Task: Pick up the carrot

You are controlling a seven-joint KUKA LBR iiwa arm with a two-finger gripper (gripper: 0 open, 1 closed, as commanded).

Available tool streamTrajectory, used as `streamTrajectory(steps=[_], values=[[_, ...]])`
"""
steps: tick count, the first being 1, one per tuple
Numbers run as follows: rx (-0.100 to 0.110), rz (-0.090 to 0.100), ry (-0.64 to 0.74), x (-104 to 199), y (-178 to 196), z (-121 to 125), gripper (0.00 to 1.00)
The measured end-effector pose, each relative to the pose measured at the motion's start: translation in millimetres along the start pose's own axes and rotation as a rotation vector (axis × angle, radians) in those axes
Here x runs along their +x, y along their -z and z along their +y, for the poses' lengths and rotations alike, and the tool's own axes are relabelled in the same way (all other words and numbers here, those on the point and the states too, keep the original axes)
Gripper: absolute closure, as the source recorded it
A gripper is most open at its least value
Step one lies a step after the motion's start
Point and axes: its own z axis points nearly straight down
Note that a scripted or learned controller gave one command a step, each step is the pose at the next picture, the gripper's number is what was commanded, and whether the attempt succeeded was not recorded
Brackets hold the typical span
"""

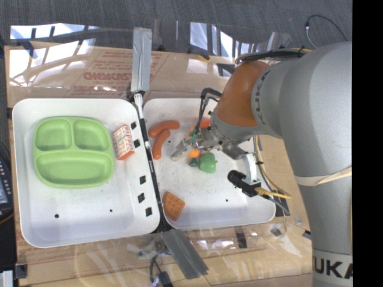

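In the right bin (227,211), a small orange piece (194,154) sits against a green lump (207,164); together they look like the carrot and its leafy top. My gripper (184,149) hangs right over the orange end, reaching in from the right, and hides part of it. Whether it touches the carrot I cannot tell. Another orange bit (203,124) peeks out behind the wrist.
Two orange-red sausages (163,128) (158,144) lie left of the gripper, near the divider between the bins. A waffle piece (173,204) rests at the right bin's front left. The left bin (36,220) holds a green divided tray (73,152) and a small can (123,142).
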Motion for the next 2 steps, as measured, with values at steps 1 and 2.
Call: streamTrajectory(steps=[1,2], values=[[0.0,0.0,0.148,-16,0,69,0.0],[0.0,0.0,0.133,-33,41,67,0.0]])
